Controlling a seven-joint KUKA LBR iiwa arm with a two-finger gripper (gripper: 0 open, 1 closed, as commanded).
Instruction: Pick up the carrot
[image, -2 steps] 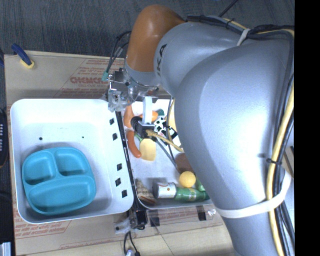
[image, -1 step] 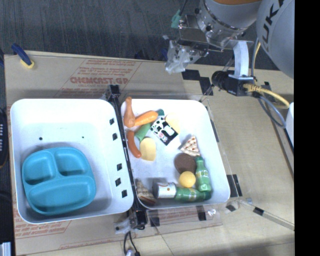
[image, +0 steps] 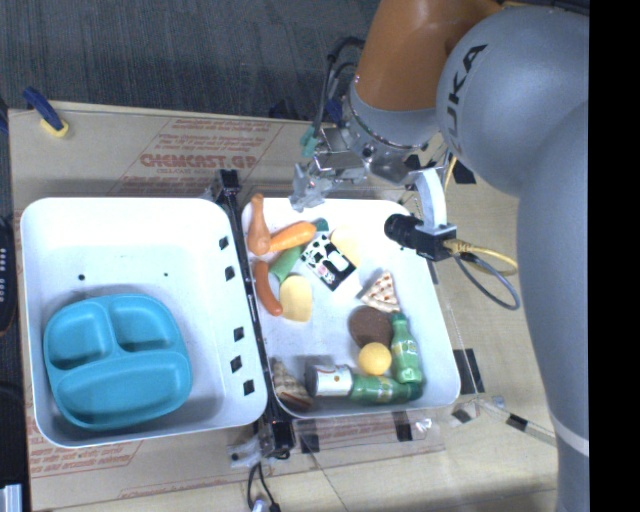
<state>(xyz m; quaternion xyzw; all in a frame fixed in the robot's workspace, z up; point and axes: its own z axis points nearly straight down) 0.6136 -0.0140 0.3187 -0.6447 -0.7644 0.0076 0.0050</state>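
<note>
Tool (image: 312, 185), spread and empty, hangs above the carrot (image: 290, 238) in the right bin (image: 440, 330); bench (image: 180, 150) beneath.

Bright even light, soft shadows, slightly grainy

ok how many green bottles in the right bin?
2. One upright-ish green bottle near the right wall, one lying green bottle along the front wall; they meet at the front right corner. More could hide under the pile.

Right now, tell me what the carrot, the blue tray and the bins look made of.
Carrot: likely moulded plastic, a toy; uniform orange, smooth, faint sheen. Blue tray: probably plastic; even matte turquoise, rounded moulded compartments. Bins: seemingly thin white plastic; smooth, rounded corners, soft highlights on the rims.
</note>
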